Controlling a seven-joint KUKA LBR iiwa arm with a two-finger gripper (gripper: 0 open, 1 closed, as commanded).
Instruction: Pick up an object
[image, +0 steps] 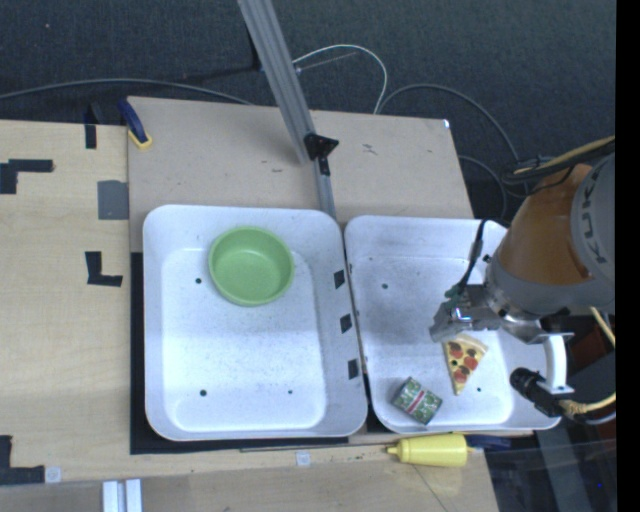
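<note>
A toy pizza slice (463, 362) lies in the right bin (400, 250), near its right side. A small green can (416, 399) lies on its side by the bin's front wall. A green bowl (251, 265) stands in the left bin (240, 390), toward the back. My gripper (455, 318) hangs low over the right bin, directly above the wide end of the pizza slice. Nothing can be seen held in it.
A yellow mustard bottle (432, 451) lies on the bench just outside the right bin's front edge. A grey pole (285, 80) slants down to the gap between the bins at the back. Cables (350, 55) run behind the bench.
</note>
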